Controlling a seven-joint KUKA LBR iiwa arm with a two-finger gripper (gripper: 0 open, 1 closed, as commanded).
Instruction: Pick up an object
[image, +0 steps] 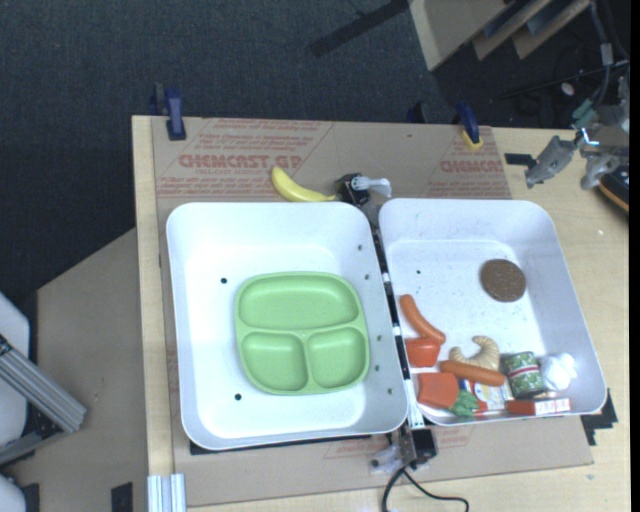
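Note:
The right bin holds several small objects along its front. Among them are a brown round cookie, a red-orange sausage, a red block, a beige knobbly piece, an orange stick, a green-labelled can and a white lump. My gripper hovers beyond the right bin's far right corner, high over the bench. Its two fingers stand spread with nothing between them.
The left bin carries a green divided plate. A yellow banana and a small black-and-white part lie on the bench behind the bins. Blue clamps grip the bench's back edge.

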